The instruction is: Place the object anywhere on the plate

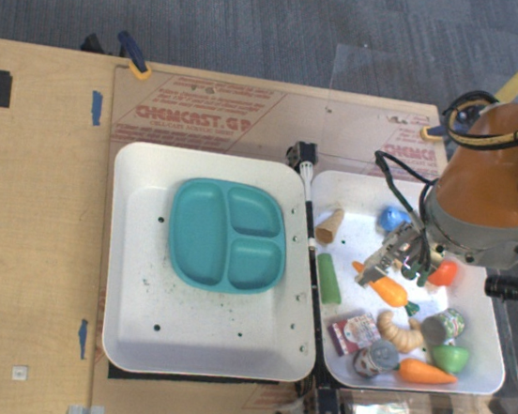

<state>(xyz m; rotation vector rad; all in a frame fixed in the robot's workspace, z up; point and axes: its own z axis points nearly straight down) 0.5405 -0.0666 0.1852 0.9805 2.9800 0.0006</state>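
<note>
At right of frame, the tool (386, 265), grip state unclear, should settle squarely over the orange plastic carrot (390, 291) before lifting toward the teal divided plate (228, 235).

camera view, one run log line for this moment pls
phase: reaching | gripper: low in right bin, above orange carrot | plate: teal, in left bin, nothing on it | placed: no

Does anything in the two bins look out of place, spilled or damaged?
Nothing stands out. The teal plate lies flat in the left bin. The toy foods sit jumbled inside the right bin, and the gripper hangs over them.
</note>
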